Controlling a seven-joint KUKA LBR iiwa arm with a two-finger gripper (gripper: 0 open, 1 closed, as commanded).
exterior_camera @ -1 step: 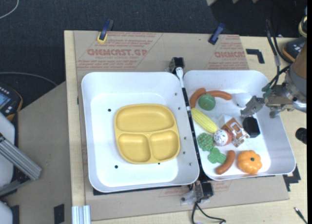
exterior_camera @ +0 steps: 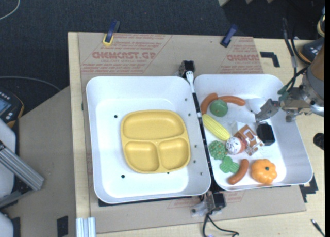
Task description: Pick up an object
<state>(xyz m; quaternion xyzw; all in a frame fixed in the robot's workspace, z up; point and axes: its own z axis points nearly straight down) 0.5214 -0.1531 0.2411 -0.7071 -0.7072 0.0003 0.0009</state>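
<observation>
at the near edge of the right bin [exterior_camera: 292, 153] you have an orange pumpkin [exterior_camera: 263, 171] and a sausage [exterior_camera: 237, 172] beside green broccoli [exterior_camera: 227, 164]. further in lie a small toy house [exterior_camera: 248, 139] and a corn cob [exterior_camera: 215, 127], with a green pepper [exterior_camera: 218, 108] beyond. the gripper [exterior_camera: 270, 109] hangs over the bin's far right part, just beyond the toy house, with nothing visibly in it; you cannot tell whether it is spread or pressed together. this looks like the approach step, nothing picked yet. your next move calls for settling on one item, likely the house, centring over it and descending straight
</observation>
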